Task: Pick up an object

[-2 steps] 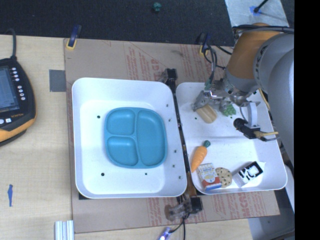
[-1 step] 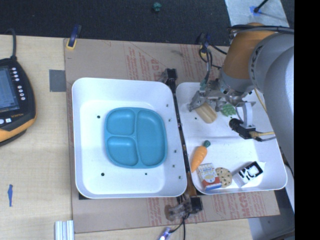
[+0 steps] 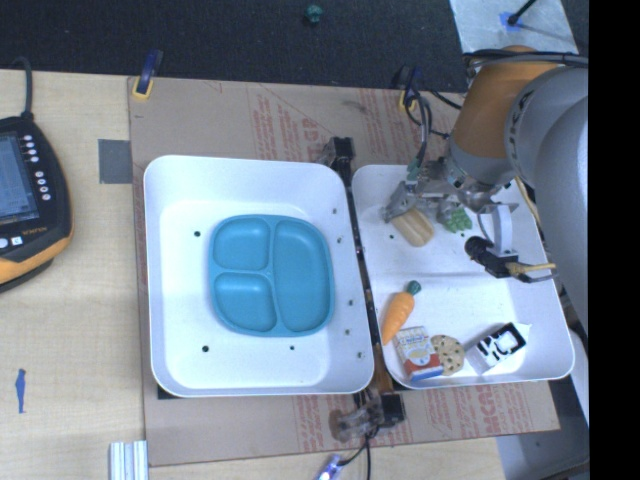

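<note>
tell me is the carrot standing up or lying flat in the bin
Lying flat. The carrot rests lengthwise on the floor of the right bin, green top pointing up-right, near the bin's left wall.

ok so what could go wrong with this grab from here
1. The gripper is low over a tan cylinder-like piece with a green item close beside it; it may nudge one while going for the other.
2. Both sit near the right bin far wall, so the gripper might clip the rim.
3. The rounded tan piece could roll away from a poor grip.
</note>
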Robot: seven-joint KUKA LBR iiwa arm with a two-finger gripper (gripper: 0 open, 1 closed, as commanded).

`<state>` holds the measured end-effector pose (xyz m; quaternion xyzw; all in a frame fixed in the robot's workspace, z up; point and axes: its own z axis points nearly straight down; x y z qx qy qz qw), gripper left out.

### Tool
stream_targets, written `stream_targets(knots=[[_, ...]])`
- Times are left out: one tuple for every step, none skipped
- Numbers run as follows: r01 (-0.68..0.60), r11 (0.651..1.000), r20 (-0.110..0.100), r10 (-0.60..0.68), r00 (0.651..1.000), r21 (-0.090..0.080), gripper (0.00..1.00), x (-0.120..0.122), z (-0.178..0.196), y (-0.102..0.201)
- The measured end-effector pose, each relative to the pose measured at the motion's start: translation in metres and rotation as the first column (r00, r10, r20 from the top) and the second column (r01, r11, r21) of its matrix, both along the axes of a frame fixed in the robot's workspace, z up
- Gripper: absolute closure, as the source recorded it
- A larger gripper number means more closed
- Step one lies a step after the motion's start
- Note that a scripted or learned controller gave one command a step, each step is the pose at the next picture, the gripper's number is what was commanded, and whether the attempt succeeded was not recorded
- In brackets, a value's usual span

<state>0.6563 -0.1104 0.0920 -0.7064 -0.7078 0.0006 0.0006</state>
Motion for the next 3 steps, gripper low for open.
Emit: stream_targets(knots=[[-0.001,1.000,-0.003,0.001,1.000,0.001,0.00,-0.0003,-0.0003,0.0111],[0.000,1.000,0.000,0.000,1.000,0.000,0.00,0.0000,-0.0001,0.0037],[-0.001,1.000,-0.003,0.001,1.000,0.001,0.00,-0.0003,-0.0003,0.0107]])
